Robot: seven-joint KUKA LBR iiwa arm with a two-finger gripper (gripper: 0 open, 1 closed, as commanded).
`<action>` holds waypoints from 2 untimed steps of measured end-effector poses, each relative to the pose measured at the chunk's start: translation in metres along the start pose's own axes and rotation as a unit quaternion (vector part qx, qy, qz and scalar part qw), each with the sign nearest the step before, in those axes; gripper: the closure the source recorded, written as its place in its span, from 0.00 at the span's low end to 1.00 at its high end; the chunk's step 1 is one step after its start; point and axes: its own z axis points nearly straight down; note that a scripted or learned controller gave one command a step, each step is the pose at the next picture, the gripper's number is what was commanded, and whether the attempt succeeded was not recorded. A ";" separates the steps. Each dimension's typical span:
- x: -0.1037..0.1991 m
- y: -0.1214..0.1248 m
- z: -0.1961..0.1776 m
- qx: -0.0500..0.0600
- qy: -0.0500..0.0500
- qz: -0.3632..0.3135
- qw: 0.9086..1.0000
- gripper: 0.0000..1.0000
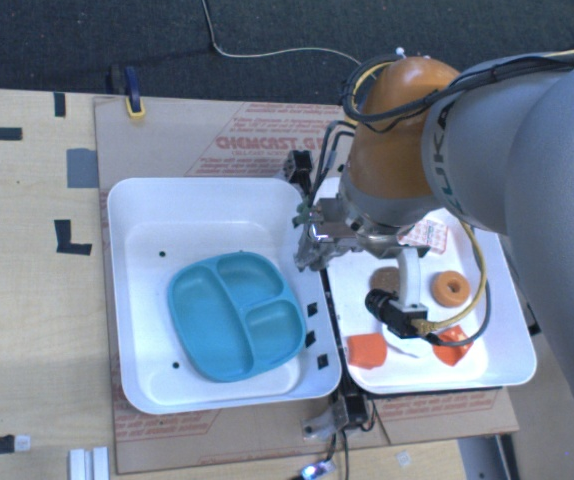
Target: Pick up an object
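A blue divided plate (pixel 235 313) lies flat in the left bin (pixel 137 228). In the right bin (pixel 507 363) lie an orange-red block (pixel 367 350), a tan ring like a doughnut (pixel 452 288), a brown lump (pixel 383 278), a small red piece (pixel 453 348) and a white packet with red print (pixel 428 234). My gripper (pixel 311 240) hangs over the rims where the two bins meet, near their far half, just right of the plate's far corner. I see nothing held in it. The arm's orange band and grey body cover the far part of the right bin.
Both bins rest on a cardboard sheet (pixel 257 143) on the wooden bench. A black cable (pixel 267 50) runs across the dark floor behind. A black connector (pixel 397 313) with yellow wire hangs from the arm over the right bin.
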 end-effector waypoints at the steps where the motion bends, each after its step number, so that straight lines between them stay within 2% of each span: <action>1: 0.044 -0.002 0.010 0.000 0.000 0.000 1.000 1.00; 2: 0.042 -0.002 0.009 0.000 0.000 0.002 1.000 0.00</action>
